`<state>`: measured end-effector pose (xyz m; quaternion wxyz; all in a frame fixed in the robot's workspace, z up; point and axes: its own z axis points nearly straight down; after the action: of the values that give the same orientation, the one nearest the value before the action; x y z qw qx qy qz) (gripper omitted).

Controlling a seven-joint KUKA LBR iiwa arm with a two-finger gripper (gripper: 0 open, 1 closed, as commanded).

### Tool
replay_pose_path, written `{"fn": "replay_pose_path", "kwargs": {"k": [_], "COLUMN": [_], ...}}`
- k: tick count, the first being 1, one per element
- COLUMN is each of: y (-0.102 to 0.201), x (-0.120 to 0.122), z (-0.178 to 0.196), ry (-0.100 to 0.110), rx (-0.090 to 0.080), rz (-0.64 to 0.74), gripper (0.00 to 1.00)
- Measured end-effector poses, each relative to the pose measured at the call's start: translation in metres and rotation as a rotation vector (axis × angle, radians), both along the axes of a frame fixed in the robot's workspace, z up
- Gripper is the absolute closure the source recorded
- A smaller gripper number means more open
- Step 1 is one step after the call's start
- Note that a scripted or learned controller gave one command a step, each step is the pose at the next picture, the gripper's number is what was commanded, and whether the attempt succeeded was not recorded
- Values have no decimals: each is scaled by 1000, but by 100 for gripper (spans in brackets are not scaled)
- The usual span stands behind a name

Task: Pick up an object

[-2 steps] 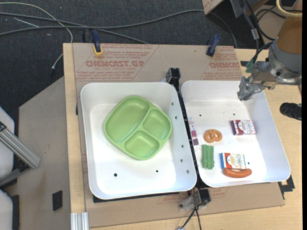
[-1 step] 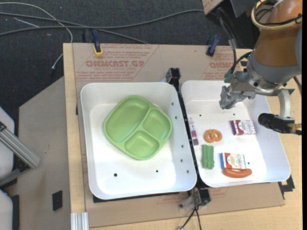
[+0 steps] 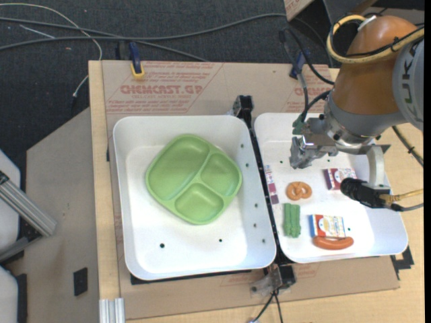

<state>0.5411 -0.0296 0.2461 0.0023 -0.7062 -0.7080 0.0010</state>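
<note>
Your gripper point(image 3: 301, 155) hangs low over the right bin point(image 3: 279, 130), just above and beside the orange pretzel point(image 3: 298, 191); whether its fingers are apart or together you cannot tell from this slanted view, and nothing shows between them.

The pickable things lie in that right bin, clustered toward its near half. Count them: one pretzel, one green block point(image 3: 291, 219), one red sausage point(image 3: 333, 243), one small printed packet point(image 3: 329, 225) touching the sausage, one dark-edged card point(image 3: 333, 177) partly under the wrist hardware, and one narrow strip point(image 3: 271, 184) against the bin's left wall. The left bin point(image 3: 128, 200) holds one green divided plate point(image 3: 194, 178).

Watch the risks. The pretzel is flat and low, so you may close above it and come up with nothing. Descend slightly off line and you could nudge it toward the green block instead. The black fitting point(image 3: 362, 192) and cables beside the wrist sit near the card and could drag it.
</note>
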Motion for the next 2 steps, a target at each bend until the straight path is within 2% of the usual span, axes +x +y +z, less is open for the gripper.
{"fn": "replay_pose_path", "kwargs": {"k": [1, 2], "y": [50, 90], "x": [-18, -31], "z": [3, -15], "ry": [-1, 0], "rx": [1, 0], "rz": [1, 0], "gripper": [100, 100]}}
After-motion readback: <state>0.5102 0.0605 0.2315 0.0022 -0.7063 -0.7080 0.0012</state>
